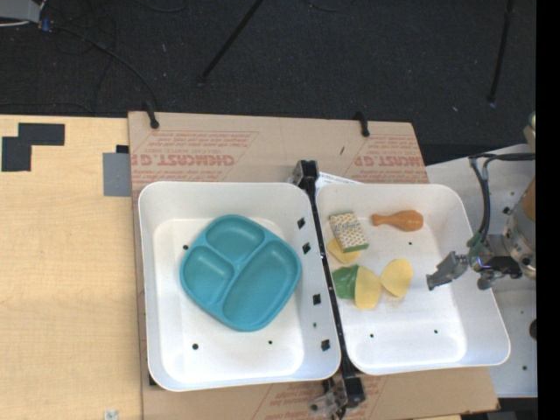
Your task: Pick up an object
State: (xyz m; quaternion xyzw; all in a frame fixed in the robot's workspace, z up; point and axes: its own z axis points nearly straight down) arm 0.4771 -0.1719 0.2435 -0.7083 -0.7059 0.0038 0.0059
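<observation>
Nearest the bench's front edge, in the right bin (437,344), lie a green piece (345,280) and two pale yellow chips (381,283), touching or overlapping, just beside the divider. They look thin, light and probably rigid plastic; their edges offer little purchase, so a pinch across one chip's rim seems best. The tool (440,275) hangs near them at the bin's right wall, and how wide it stands cannot be told. Farther back lie a patterned block (348,229) and an orange drumstick toy (399,220), whose narrow handle should grip easily. The left bin holds a teal divided plate (241,272).
</observation>
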